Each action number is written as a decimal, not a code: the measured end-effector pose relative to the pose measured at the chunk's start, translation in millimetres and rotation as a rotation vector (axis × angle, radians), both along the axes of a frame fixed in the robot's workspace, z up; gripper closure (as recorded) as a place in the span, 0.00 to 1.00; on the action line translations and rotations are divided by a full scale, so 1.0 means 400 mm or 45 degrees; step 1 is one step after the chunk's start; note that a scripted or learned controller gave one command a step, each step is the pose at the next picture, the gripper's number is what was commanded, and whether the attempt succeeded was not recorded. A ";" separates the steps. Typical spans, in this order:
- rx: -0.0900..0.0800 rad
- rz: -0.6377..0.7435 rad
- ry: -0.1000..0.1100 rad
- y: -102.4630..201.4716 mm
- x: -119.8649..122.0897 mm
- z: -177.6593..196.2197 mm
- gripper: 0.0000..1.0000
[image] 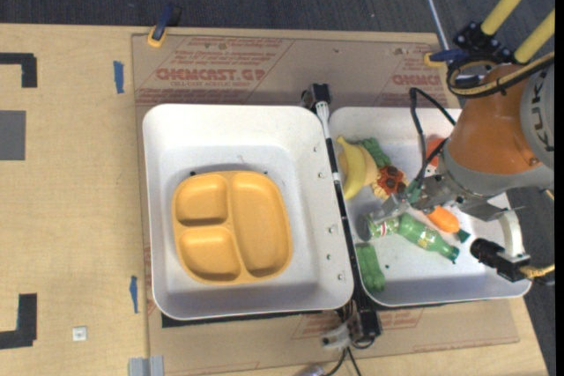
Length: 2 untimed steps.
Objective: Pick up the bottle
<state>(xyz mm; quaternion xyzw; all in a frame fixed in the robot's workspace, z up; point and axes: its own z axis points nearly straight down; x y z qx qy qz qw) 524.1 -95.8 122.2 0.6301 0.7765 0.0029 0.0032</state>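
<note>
The bench (70,216) is a pale wooden surface that runs from the left edge across most of the frame. A brown cardboard sheet (264,70) with red print lies on it, centre to right. Two white bins sit on the sheet, touching side by side: the left bin (163,189) at centre, the right bin (423,277) toward the right edge. Black tape marks (19,70) lie at the far left, blue tape strips (118,77) beside the sheet's left edge.
</note>
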 end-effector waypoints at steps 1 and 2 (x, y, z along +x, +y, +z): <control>-0.001 0.130 0.010 0.148 -0.053 0.156 0.00; -0.001 0.361 0.013 0.323 -0.112 0.156 0.00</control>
